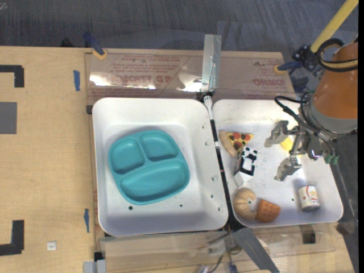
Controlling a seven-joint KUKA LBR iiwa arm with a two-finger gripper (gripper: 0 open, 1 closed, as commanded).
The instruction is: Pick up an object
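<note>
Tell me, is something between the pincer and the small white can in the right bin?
Nothing visible. The pincer hangs over the right bin, and the small white can stands near it toward the front corner, with bare bin floor between them.

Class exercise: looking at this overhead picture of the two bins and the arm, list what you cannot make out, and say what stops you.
- Yellow object in the right bin: mostly hidden behind the gripper, so its kind is unclear.
- Small can: label too small to read.
- Black and white item: too small and blurred to identify.
- Arm: cut off by the right edge of the camera view.
</note>
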